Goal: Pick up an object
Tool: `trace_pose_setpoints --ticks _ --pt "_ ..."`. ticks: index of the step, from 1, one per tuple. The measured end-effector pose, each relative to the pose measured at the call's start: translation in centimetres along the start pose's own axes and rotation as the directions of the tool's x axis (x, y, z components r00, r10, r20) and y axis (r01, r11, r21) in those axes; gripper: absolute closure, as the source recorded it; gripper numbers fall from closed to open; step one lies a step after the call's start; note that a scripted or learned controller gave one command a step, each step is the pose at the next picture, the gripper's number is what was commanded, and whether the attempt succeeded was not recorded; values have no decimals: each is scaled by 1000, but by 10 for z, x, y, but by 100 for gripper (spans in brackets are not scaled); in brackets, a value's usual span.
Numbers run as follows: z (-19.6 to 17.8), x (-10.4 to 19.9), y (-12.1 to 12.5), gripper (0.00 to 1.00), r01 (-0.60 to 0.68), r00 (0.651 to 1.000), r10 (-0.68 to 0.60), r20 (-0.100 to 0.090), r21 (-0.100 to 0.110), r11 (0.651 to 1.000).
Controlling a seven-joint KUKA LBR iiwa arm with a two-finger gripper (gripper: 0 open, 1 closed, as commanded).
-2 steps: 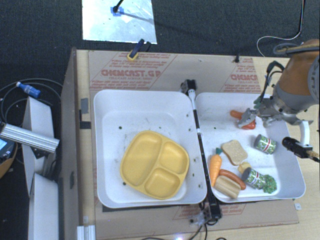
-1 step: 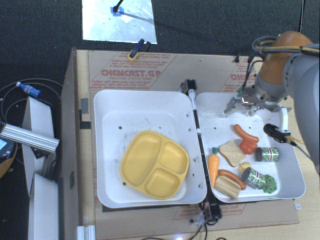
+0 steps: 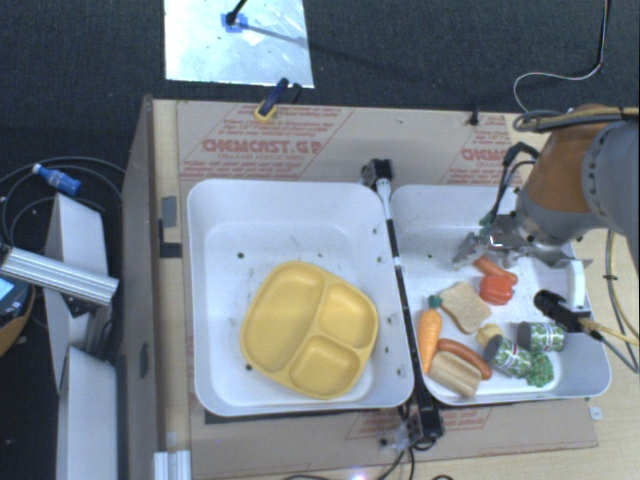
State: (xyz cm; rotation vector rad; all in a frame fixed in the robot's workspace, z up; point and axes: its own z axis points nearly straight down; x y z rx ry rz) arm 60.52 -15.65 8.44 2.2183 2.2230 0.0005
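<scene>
My gripper (image 3: 482,247) is low in the right bin (image 3: 440,218), near its back middle, at the end of the grey and orange arm that comes in from the right. Just in front of it lies a red-orange toy vegetable (image 3: 497,285), very close to the gripper tip. A toast slice (image 3: 466,306) lies left of that, and a carrot (image 3: 429,335) lies by the bin's left wall. A hot dog in a bun (image 3: 457,368) rests at the front. Two green cans (image 3: 513,355) (image 3: 546,337) and a green broccoli piece (image 3: 541,371) lie at the front right.
The left bin (image 3: 220,228) holds a yellow divided plate (image 3: 310,328) set towards its front. A black divider rail (image 3: 398,278) runs between the bins. The back left of the right bin is bare white floor.
</scene>
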Motion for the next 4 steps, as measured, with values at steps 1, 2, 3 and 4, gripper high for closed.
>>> trace_pose_setpoints --ticks 1,2,3,4 --pt "0 -6 -36 0 -1 1000 1 0 0 1000" --pt "0 1 -62 0 -1 1000 1 0 0 1000" --pt "-12 1 -60 100 0 1000 0 2 -7 1000" --pt "-101 82 -79 100 2 1000 -2 -1 -2 1000"
